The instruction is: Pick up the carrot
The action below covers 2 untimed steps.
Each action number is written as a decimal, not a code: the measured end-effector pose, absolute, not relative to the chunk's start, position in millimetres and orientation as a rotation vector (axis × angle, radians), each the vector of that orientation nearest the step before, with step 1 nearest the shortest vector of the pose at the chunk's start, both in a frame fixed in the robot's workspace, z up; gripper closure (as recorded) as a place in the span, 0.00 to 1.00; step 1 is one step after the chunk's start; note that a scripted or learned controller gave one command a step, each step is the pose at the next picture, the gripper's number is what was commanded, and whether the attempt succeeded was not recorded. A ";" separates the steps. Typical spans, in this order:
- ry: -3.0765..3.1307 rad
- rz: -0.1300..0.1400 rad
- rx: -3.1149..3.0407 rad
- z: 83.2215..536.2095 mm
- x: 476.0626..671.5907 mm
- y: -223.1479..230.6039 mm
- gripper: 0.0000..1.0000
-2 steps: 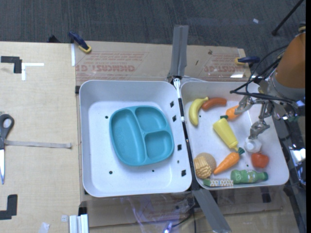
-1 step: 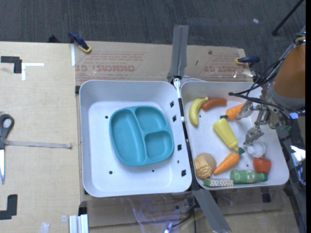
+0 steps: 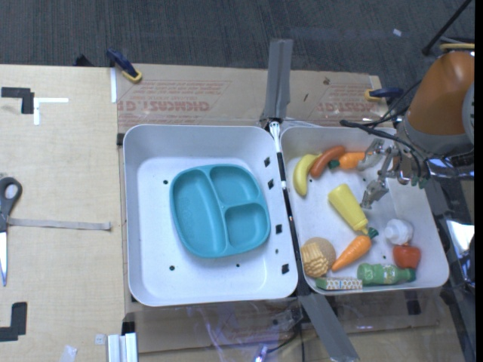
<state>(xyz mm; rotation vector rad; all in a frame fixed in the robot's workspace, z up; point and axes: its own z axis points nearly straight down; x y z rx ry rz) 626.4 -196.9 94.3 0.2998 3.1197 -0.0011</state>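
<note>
The carrot (image 3: pixel 351 253) is orange with a green stub. It lies at a slant in the front half of the right bin (image 3: pixel 430 225), between a round tan bun (image 3: pixel 318 256) and a white-and-red toy (image 3: pixel 402 244). A second, shorter orange piece (image 3: pixel 352 160) lies at the back of that bin beside a red sausage (image 3: pixel 325 161). My gripper (image 3: pixel 372 175) hangs over the back right of the bin, up and to the right of the carrot and well apart from it. It is open, and there is nothing between its fingers (image 3: pixel 373 194).
The right bin also holds a banana (image 3: pixel 302 174), a yellow bottle (image 3: pixel 348 207) and a green bottle (image 3: pixel 386 274) along the front wall. The left bin (image 3: pixel 143 225) holds a teal divided plate (image 3: pixel 220 210). Scissors (image 3: pixel 6 202) lie on the bench at far left.
</note>
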 end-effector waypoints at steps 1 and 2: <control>3.114 0.000 0.388 93.0 569.3 -168.0 0.00; 3.063 0.000 0.681 92.9 514.5 -127.6 0.00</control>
